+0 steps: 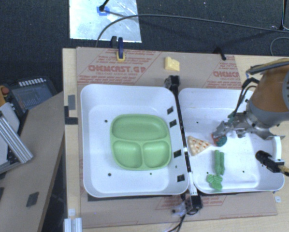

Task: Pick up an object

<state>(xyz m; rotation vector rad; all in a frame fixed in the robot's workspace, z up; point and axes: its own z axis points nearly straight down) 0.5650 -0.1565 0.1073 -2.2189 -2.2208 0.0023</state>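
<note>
My gripper [223,131] is low in the right bin [241,98], left of its middle. A small teal and red object [220,140] lies right under its tip, partly covered; whether it is gripped is unclear. A toy pizza slice [197,145] lies just to the left, near the bin's left wall. A long green vegetable [219,161] lies in front of the gripper, and a small leafy green piece [214,181] sits by the front wall.
The left bin [98,178] holds a green divided plate [139,141] at its middle. A yellow cheese wedge [172,63] lies on the cardboard behind the bins. The arm [275,98] comes in over the right bin's right side.
</note>
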